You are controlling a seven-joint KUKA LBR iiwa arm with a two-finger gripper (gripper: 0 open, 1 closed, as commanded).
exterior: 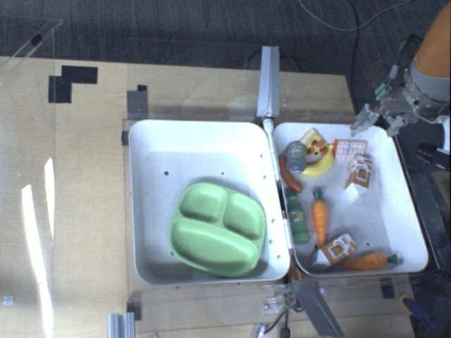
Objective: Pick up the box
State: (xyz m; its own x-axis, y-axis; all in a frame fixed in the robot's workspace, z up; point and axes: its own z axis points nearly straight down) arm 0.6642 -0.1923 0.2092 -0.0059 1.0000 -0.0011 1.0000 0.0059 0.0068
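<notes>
Overhead slanted view of a pale wooden surface (70,210) bearing two shallow white bins side by side. The left bin (151,153) holds a green divided tray (218,227), lying toward its near side. The right bin (409,217) holds the clutter: a box (359,172) printed white and brown, tilted, in the far right part; just beyond it a flat red-and-white pack (350,149); a banana (320,166) with a can (296,155) and a small toy around it; a green bottle (297,217) along the left wall; an upright carrot (320,217) beside the bottle; a second printed carton (338,248) and another carrot (366,262) at the near wall. The tool (377,116) hovers over the far rim of the right bin, apart from the box, with nothing between its fingers; whether they stand open or closed cannot be told.
</notes>
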